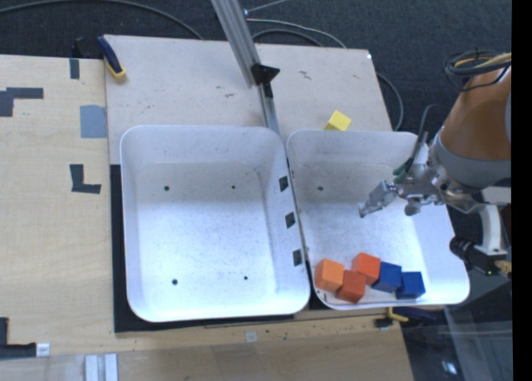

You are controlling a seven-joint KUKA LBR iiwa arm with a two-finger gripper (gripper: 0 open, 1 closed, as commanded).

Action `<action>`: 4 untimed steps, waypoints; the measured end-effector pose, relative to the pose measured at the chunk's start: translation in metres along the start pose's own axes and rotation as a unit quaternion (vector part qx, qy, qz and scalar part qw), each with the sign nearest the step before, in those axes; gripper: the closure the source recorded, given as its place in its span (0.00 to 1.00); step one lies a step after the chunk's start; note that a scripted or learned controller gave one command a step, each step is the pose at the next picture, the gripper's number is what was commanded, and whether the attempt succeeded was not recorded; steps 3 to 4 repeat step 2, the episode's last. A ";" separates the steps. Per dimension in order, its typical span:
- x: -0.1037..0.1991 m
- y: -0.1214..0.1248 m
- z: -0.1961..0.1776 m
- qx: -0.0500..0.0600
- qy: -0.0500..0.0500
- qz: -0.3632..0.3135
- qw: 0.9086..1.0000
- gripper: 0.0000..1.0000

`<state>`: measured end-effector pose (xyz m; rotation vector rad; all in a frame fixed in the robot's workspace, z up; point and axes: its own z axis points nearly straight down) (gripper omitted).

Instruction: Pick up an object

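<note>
Two shallow white bins sit side by side on the pale tabletop (191,71); the left bin (133,221) has only dark speckles and a few small holes across its floor, while the right bin (332,163) holds a cluster of blocks at its near edge. In that cluster an orange block (330,272) lies nearest the divider, a red-orange block (352,287) touches it on the near side, another red-orange block (365,265) sits just behind, and two blue blocks (388,276) (410,284) lie side by side to the right, touching the group. The grey arm (478,134) with its orange band reaches in from the right, and the gripper (389,199) hangs over the middle of the right bin, well apart from the blocks; the fingers (371,201) are blurred and seen at a slant, so it cannot be told how far apart they stand, and nothing shows between them. A yellow block (338,121) rests on the tabletop just behind the right bin, outside it; a slim metal rail (231,17) slants down from the top toward the gap between the bins; a blue and yellow tool (111,57) lies near the tabletop's far left corner; black cables (100,3) run over the dark floor behind.
</note>
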<state>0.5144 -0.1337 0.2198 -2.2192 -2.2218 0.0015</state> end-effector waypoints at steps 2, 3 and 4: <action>-0.038 0.030 -0.191 -0.001 -0.002 0.000 1.000 1.00; -0.038 0.030 -0.191 -0.001 -0.002 0.000 1.000 1.00; -0.038 0.030 -0.191 -0.001 -0.002 0.000 1.000 1.00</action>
